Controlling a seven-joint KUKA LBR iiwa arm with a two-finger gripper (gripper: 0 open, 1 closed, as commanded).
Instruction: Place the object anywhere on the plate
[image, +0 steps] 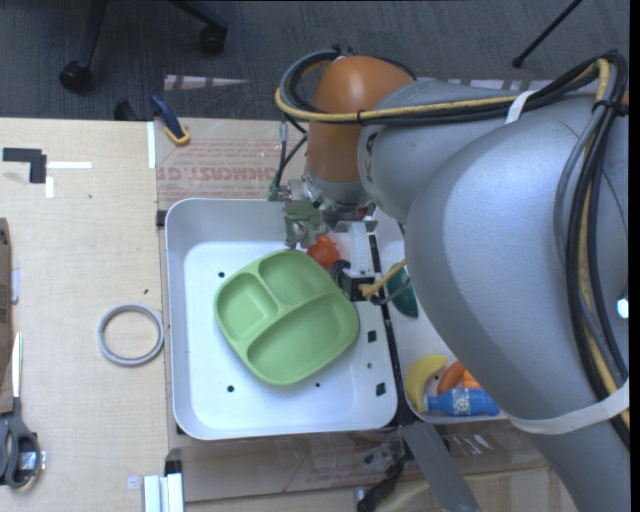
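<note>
The claw (305, 222) is seen at the far rim of the green three-compartment plastic plate (288, 317); a small orange-red object (322, 250) lies just beside it, toward the arm. Whether it is gripped cannot be told.

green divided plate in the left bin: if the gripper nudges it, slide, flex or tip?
The green plate looks like rigid moulded plastic, so probably no flex. It lies flat on the smooth white bin floor, so a nudge likely slides it. Its raised rim and low, wide shape suggest tipping is unlikely unless pressed at an edge.
</note>
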